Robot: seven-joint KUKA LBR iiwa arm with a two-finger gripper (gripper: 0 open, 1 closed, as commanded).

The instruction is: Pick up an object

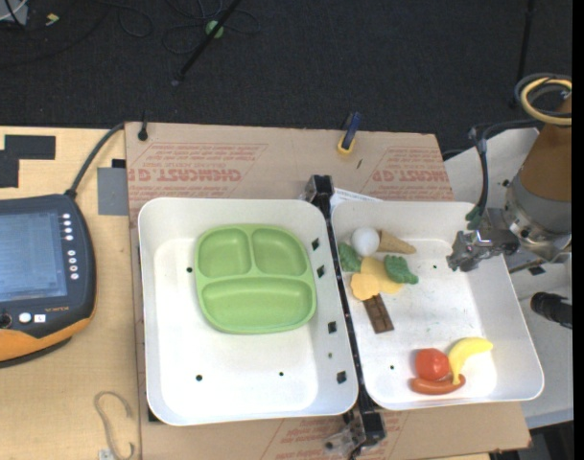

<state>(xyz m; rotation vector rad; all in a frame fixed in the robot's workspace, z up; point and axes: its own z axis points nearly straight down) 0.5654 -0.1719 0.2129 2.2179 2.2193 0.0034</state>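
- Tool sits at the right-hand bin's upper right edge, at the end of the grey arm reaching in from the right; whether it is released or clenched cannot be told at this size, and nothing can be made out in it.
- Progress: judging by how things lie, no object has been picked up yet. Every toy rests on the bin floor, apart from the tool, so choosing a target, descending, closing and lifting all appear left to do.
- Where the candidates are: all in the right-hand bin, in two groups. One cluster lies at the upper left, well apart from the tool; the other sits near the bin's front edge.
- Count, upper cluster: one white ball, one tan cone just beside it, one yellow flat piece, two green leafy pieces, and one brown bar just below the yellow piece.
- Count, front group: one red tomato-like toy on a reddish base, touching one yellow banana.
- Left-hand bin: one green divided plate with three compartments, nothing in them.
- Two white bins in all on the worktop, plus one handheld control pad at the far left.
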